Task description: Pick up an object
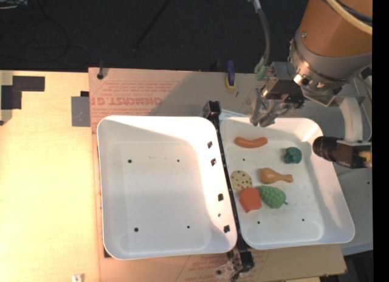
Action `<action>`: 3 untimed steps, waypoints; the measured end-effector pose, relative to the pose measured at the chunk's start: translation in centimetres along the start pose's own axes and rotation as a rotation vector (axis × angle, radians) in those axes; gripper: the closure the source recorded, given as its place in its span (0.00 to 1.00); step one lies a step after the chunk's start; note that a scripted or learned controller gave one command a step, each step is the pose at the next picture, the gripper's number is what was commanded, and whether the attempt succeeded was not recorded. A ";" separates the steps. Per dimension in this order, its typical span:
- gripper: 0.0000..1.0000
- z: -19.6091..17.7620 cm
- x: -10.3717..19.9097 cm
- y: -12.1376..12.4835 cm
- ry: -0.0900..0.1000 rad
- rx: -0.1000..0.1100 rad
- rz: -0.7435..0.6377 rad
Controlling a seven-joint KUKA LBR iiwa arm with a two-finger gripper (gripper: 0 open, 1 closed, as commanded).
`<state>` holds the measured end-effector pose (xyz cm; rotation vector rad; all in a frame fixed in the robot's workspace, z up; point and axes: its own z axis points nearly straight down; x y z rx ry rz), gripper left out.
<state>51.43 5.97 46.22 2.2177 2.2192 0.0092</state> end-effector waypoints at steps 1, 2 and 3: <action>1.00 21.3 -3.7 -0.1 -0.003 0.023 0.004; 1.00 16.0 0.3 3.9 -0.001 0.005 -0.003; 1.00 7.0 6.4 1.8 0.001 0.003 -0.006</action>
